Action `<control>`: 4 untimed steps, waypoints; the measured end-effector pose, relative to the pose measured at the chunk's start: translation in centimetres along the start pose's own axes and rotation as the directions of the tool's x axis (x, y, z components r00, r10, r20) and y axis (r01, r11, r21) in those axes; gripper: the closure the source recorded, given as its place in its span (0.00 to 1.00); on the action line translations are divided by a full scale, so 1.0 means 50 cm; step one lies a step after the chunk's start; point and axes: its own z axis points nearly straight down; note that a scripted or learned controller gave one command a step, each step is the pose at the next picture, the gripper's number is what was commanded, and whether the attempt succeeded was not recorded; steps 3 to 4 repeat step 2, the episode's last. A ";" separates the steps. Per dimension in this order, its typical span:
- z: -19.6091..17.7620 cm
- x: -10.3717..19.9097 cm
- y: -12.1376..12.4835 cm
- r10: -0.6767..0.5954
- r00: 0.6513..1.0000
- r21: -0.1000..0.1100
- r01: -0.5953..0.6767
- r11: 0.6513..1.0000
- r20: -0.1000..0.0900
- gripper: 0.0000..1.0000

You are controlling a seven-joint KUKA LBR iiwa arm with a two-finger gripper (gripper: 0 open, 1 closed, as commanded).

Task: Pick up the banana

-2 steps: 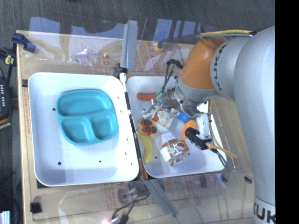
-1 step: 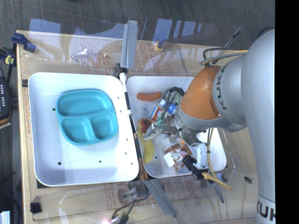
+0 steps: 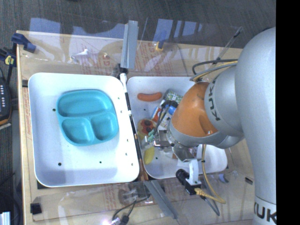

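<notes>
The banana (image 3: 148,155) lies in the right bin (image 3: 216,165), close to its left wall and toward the near edge, a short yellow piece half hidden under the arm (image 3: 220,109). Just above it sits a clutter of small toys (image 3: 149,127), red and green among them, and a sausage (image 3: 149,96) lies apart near the far wall. The left bin (image 3: 40,125) holds a blue tray (image 3: 87,115), which plays no part in this step. The gripper (image 3: 161,143) hangs low over the clutter, just beside the banana's upper end, but the orange wrist covers most of it, so whether it is released or clenched I cannot tell, and nothing yellow shows held in it. The step in hand looks like the final approach and grasp. To do it well, the tool should centre on the banana itself, not on the toys next to it, and close across the banana's narrow width. The bin wall is close on the left, so one side of the tool has little room there; a slight turn to run along the wall would likely help. Lift straight up, slowly, and check that the banana rises too.
</notes>
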 end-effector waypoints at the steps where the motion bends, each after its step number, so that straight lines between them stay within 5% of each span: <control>1: -0.017 0.008 -0.001 -0.012 1.000 0.010 0.012 1.000 -0.009 1.00; 2: -0.221 0.053 0.086 0.007 1.000 0.022 -0.007 1.000 -0.019 1.00; 4: -0.221 0.053 0.086 0.007 1.000 0.022 -0.007 1.000 -0.019 1.00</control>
